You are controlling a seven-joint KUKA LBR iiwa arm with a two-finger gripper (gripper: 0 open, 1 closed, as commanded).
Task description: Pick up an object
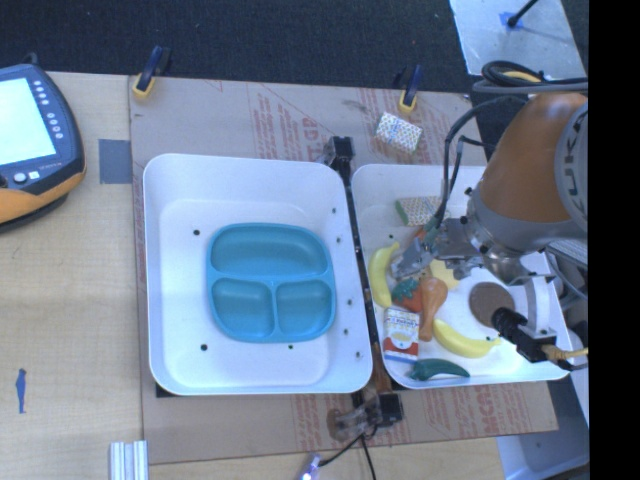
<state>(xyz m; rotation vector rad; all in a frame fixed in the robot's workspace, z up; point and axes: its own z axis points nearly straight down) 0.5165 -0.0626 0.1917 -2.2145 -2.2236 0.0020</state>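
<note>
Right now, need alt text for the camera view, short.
A grey and orange robot arm reaches down into the right white bin, its hand among toy food: two bananas, a carrot, a small carton. The left white bin holds a blue divided plate.

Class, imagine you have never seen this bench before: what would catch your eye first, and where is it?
The blue divided plate stands out first, lying alone in the middle of the left white bin. Next comes the grey arm with its orange band, reaching in from the right over the right bin. Under it lies a jumble of toy food, including a yellow banana and an orange carrot.
</note>
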